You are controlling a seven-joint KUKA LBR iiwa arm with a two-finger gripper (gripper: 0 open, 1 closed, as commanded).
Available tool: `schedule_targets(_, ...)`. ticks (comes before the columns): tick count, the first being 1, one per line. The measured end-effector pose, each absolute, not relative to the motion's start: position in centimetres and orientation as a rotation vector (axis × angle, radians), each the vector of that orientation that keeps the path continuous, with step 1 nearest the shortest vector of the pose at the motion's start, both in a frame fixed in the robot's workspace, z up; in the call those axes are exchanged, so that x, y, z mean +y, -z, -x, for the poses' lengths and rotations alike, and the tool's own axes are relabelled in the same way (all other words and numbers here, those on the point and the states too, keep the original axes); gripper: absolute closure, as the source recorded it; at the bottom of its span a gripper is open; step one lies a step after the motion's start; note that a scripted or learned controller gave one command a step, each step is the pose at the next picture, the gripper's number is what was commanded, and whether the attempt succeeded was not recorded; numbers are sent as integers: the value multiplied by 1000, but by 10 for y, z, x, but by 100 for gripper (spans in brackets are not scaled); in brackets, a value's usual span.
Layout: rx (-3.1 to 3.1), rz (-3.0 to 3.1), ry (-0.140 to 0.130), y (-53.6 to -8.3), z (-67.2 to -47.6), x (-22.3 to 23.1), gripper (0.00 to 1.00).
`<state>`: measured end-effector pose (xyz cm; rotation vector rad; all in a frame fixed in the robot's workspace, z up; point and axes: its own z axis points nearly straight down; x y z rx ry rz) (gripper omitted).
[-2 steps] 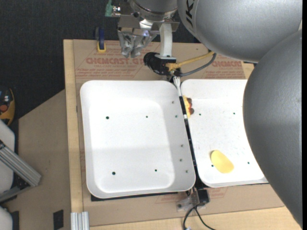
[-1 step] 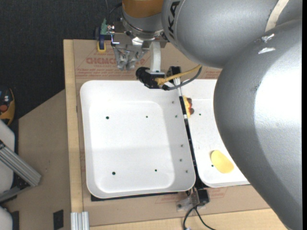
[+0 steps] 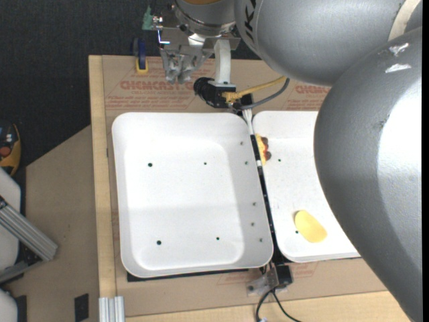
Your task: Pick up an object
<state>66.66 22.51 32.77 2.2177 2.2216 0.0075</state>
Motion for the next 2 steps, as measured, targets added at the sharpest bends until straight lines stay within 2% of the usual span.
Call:
schedule_targets(1, 2221, -2217, -8, -358, -667, 225, 100)
schedule_targets(2, 2221, -2218, -9, -387, -655, 224, 100)
